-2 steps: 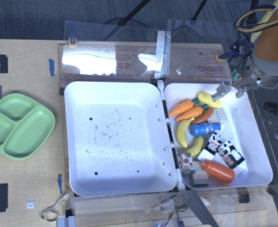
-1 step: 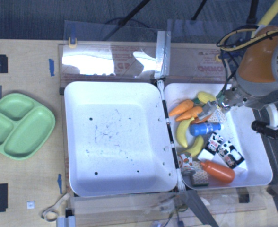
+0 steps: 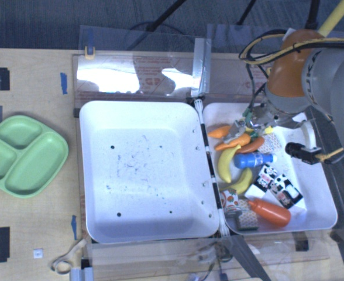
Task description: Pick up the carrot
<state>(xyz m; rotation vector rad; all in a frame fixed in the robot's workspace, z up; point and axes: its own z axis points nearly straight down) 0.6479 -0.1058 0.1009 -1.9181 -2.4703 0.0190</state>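
Seen from above: two shallow white bins side by side on a wooden table [image 3: 31, 69], with a green divided plate [image 3: 23, 155] lying at the far left. In the right bin [image 3: 321, 206], a clutter of toys: the orange carrot [image 3: 235, 141] near the top left, just above a yellow banana [image 3: 229, 167], beside a blue bottle [image 3: 254, 160], with a black-and-white cow-patterned box [image 3: 277, 185] and an orange-red bottle [image 3: 269, 212] lower down. Hovering directly over the carrot's right end, the end effector [image 3: 253, 122] of the grey arm; whether apart or together cannot be made out.

Grey arm [image 3: 330, 81] from the right, end effector [image 3: 253, 122] tilted down-left.
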